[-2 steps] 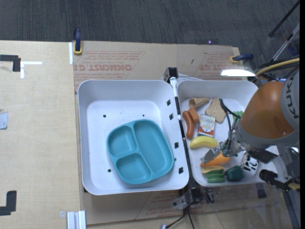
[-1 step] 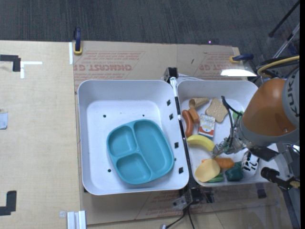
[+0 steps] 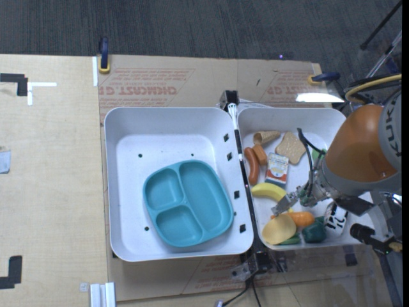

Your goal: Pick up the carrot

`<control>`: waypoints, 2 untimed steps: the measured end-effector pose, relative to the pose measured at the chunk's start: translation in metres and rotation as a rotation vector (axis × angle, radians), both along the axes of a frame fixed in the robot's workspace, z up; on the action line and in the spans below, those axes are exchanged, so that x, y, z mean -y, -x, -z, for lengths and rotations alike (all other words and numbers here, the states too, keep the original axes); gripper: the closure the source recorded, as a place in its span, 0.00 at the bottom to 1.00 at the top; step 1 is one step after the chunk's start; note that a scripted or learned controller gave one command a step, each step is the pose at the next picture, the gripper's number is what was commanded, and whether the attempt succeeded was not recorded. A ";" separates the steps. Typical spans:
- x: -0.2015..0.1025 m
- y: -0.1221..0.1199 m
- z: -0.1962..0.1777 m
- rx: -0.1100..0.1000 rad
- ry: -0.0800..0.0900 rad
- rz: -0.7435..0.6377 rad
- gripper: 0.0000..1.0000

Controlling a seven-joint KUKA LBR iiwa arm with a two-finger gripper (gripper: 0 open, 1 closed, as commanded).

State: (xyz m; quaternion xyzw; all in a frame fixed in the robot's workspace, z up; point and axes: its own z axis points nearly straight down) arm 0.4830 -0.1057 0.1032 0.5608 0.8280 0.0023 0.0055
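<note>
From my seat I start at the near edge of the right-hand shallow white bin (image 3: 339, 243), where the crowd of toy food sits: a pale yellow rounded piece (image 3: 277, 230) lies closest to that near wall, with a dark green lump (image 3: 314, 233) beside it toward the bin's right side. The small orange plastic carrot (image 3: 301, 219) lies just behind those two, touching or nearly touching the yellow piece, its long axis running roughly left to right across the bin. The metal two-finger gripper (image 3: 300, 197) hangs just past the carrot on its far side and very slightly left, so the carrot lies toward the near wall from the tips, close enough that I judge only a short pull toward me plus a descent is needed. I cannot tell how wide the gripper is set, and I see nothing held in it. I would want the closing direction across the carrot's short axis. Further back lie a yellow banana (image 3: 268, 191), a small white and red carton (image 3: 278, 166), a pair of orange-red sausages (image 3: 255, 158) and tan bread slices (image 3: 291, 146) near the far wall. The left-hand white bin (image 3: 121, 171) carries a teal divided plastic plate (image 3: 187, 202).
</note>
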 end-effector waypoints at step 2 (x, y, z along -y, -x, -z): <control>-0.004 -0.003 0.000 0.005 0.004 -0.240 1.00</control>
